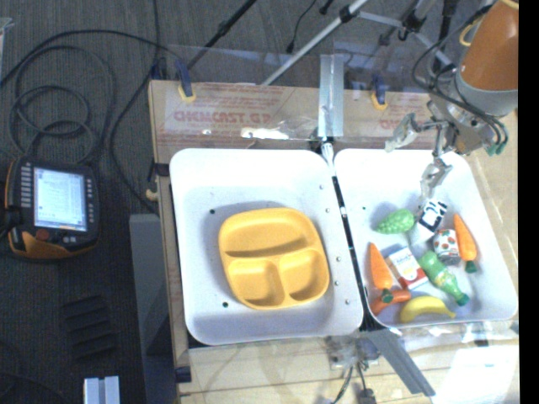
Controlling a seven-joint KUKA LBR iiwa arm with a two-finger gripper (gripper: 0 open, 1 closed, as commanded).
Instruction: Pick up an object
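My gripper (434, 178) hangs over the upper part of the right bin (370, 175), pointing down, just above a small black and white item (432, 215). Nothing shows in its grasp. Toys crowd the bin's near half. A green leafy piece (396, 221) lies left of the black and white item, and an orange carrot (464, 238) lies by a white and red cube (445, 244). Nearer me are a green bottle (443, 278), a small carton (405, 265), a second carrot (380, 268) and a yellow banana (425, 308).
The left bin (189, 225) holds a yellow divided plate (272, 255). A raised divider (337, 217) separates the bins. A tablet-like pendant (52, 204) and cables lie on the floor at the left. Camera stand rods cross above the bench.
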